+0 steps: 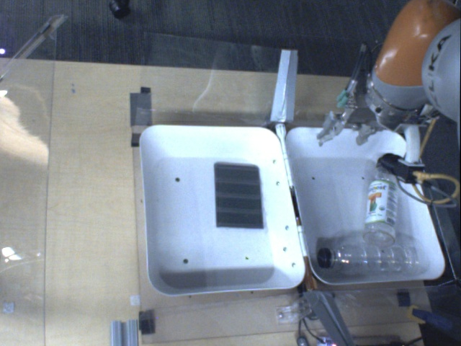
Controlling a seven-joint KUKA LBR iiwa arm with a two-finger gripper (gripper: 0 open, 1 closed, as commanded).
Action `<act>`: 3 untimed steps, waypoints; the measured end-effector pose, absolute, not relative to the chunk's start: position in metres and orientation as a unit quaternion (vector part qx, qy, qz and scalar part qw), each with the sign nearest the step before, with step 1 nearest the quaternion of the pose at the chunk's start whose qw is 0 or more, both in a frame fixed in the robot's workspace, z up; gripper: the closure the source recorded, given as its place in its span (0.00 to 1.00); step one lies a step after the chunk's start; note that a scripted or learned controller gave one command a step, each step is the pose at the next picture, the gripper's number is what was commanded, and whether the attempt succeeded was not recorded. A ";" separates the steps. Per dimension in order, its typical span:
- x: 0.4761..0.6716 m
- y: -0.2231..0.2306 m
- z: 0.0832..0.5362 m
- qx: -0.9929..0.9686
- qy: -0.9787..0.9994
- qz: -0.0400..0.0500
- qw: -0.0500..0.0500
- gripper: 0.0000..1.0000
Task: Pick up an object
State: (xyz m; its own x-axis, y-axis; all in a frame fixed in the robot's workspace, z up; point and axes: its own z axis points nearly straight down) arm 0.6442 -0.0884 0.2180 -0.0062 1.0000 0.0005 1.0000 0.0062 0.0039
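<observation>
A dark ribbed rectangular pad [238, 195] lies in the left white bin [158, 193]; two clear plastic bottles [374, 247] rest along the right white bin's [317, 193] near wall. The grey two-finger gripper [344, 126] hovers at the far rim, fingers apart and empty: seemingly the approach, with a descent onto a bottle to come.

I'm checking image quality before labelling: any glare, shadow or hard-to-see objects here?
Camera view: glare washes the bench's left side; soft shadow along the left bin's near wall; the clear bottle in the right bin nearly vanishes against white; the gripper looks slightly soft.

gripper [344, 130] hangs at upper right, fingers seemingly spread, empty.
</observation>
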 end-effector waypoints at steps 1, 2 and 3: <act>0.579 -0.147 0.225 0.683 0.730 0.002 0.002 0.00; 0.592 -0.202 0.143 0.657 0.754 0.008 0.019 0.00; 0.581 -0.201 0.118 0.654 0.757 0.002 0.004 0.00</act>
